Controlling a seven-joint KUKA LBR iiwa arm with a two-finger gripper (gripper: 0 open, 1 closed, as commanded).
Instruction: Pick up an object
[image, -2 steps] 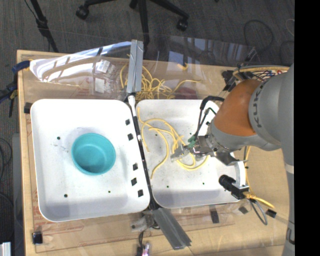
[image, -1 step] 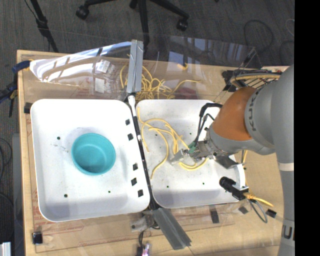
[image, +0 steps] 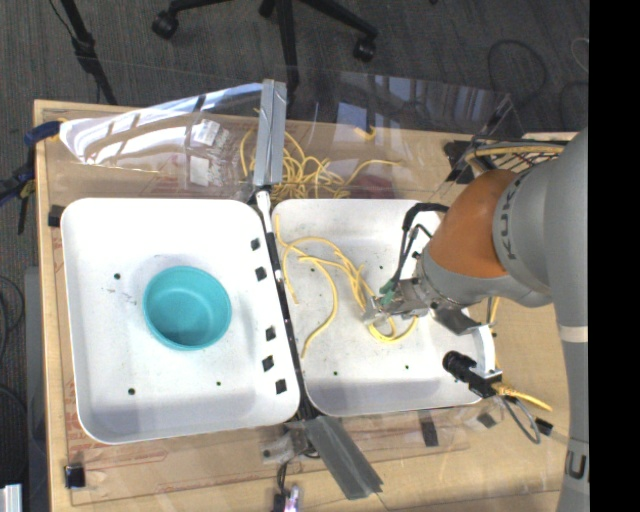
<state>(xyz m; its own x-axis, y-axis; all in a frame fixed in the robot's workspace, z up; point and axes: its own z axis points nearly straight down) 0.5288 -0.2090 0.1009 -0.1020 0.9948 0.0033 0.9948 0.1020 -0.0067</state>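
Camera view: end effector low in the right bin, down among the yellow cord strands; finger state impossible to tell, grip on the cord unclear. Cord sprawling across the right bin's floor. Teal bowl upright in the left bin. Both bins side by side on the table.

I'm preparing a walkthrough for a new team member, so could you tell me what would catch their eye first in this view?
First, the teal bowl, alone in the left bin. Next, the grey arm with its orange band, reaching in from the right over the right bin, its gripper down among loose yellow cord. More yellow cord is tangled behind the bins.
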